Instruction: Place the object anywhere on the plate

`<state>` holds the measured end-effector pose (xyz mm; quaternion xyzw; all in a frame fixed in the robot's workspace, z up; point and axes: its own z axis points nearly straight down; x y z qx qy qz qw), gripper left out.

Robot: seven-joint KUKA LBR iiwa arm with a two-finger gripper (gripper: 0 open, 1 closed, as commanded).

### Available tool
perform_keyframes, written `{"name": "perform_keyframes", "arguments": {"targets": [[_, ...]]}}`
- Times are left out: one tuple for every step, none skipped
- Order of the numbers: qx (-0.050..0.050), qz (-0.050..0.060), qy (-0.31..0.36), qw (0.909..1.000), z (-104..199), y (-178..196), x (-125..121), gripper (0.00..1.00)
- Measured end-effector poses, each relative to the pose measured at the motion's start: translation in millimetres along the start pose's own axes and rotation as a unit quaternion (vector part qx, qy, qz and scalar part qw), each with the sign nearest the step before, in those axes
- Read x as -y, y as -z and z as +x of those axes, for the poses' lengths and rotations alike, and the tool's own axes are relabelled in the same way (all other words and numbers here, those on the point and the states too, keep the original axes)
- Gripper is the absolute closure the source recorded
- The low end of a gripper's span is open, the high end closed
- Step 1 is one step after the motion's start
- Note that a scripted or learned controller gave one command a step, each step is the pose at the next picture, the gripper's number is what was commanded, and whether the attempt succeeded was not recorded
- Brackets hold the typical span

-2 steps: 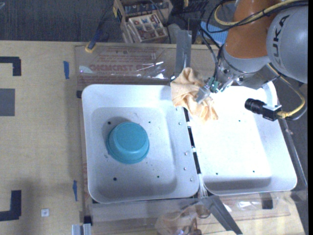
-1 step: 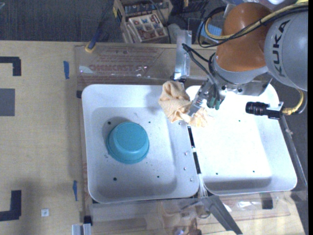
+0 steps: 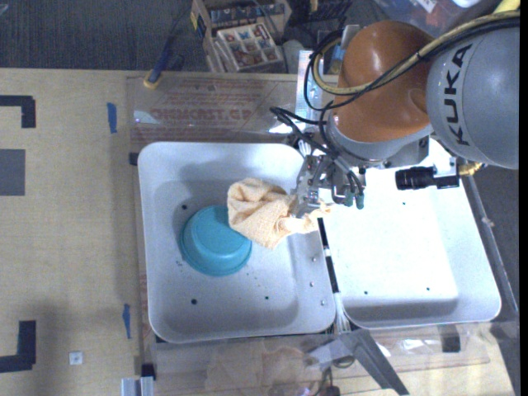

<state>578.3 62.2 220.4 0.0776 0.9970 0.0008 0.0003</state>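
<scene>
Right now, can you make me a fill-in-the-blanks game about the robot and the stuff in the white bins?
1. The blue plate lies in the ____ bin of the camera view.
2. The crumpled cloth is ____ in colour.
3. The gripper is at the cloth's ____ edge in the camera view.
4. One corner of the cloth overlaps the plate's ____.

Missing words: left; yellow; right; rim

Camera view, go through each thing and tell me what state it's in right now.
Blue plate: lies flat in the left bin, partly covered by the cloth.
Yellow cloth: crumpled, its left part resting on the plate's rim, its right end up at the gripper.
Gripper: low over the left bin's right side, touching the cloth.
</scene>
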Motion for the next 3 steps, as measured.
{"name": "perform_keyframes", "arguments": {"targets": [[0.000,0.000,0.077,0.9970,37.0,10.4,-34.3,1.00],[0.000,0.000,0.080,0.9968,65.6,5.5,-76.9,1.00],[0.000,0.000,0.080,0.9968,65.4,5.5,-76.7,0.00]]}}
